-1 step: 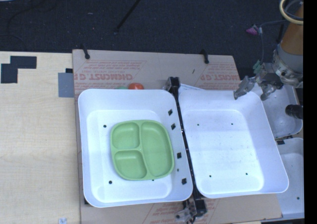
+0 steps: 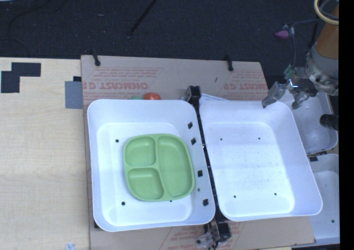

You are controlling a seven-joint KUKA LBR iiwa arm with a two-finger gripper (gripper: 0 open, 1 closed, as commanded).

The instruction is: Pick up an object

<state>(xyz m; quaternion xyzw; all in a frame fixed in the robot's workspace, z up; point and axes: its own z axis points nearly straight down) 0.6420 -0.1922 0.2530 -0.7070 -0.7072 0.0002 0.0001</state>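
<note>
A light green divided plate (image 2: 159,167) with three compartments lies flat in the left bin (image 2: 105,116), a little right of its middle. My gripper (image 2: 285,99) hangs over the far right corner of the right bin (image 2: 298,188), well away from the plate. Its two grey fingers (image 2: 272,95) are spread apart, open, with nothing between them. The orange band of the arm (image 2: 327,38) rises above it at the right edge.
A small red object (image 2: 151,97) peeks out behind the left bin's far rim, on the cardboard sheet (image 2: 166,77). A black hinge strip (image 2: 200,155) runs between the two bins. A pale wooden surface (image 2: 38,160) lies to the left.
</note>
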